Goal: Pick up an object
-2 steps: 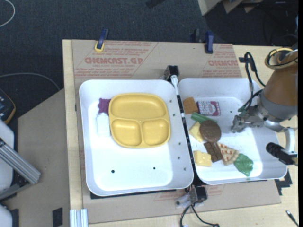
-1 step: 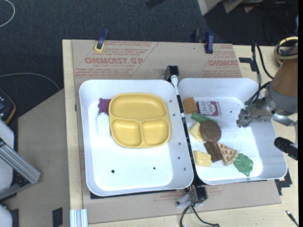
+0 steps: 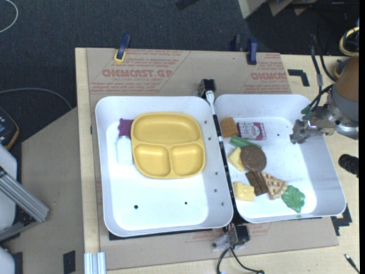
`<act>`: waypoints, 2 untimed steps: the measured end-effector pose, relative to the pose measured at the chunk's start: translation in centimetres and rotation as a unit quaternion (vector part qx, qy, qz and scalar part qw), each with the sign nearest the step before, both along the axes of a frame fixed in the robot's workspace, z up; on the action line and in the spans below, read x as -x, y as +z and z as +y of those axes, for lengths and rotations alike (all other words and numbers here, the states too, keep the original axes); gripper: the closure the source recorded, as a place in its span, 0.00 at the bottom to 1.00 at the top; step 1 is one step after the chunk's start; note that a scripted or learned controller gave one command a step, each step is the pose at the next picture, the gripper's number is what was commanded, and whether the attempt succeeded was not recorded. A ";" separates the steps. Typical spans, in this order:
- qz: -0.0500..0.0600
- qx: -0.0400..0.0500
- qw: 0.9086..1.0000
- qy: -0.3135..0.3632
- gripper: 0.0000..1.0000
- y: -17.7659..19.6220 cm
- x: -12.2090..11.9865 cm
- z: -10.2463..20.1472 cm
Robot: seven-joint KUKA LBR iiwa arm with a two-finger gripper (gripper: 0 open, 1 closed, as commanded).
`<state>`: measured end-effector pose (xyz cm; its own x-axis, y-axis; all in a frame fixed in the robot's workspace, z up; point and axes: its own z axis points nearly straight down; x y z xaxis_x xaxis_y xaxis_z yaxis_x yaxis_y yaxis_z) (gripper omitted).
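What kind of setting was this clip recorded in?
Most likely a robotics lab test bench, not a kitchen: two white bins clamped on a protective-paper-covered board, toy food such as a brown cookie beside a yellow divided tray, and cables on dark carpet.
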<state>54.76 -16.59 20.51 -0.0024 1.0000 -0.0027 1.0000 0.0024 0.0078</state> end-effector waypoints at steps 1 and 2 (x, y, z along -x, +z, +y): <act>0.001 0.000 1.000 -0.001 1.00 2.1 -0.1 0.0; 0.004 -0.002 1.000 0.002 1.00 1.3 -1.2 5.1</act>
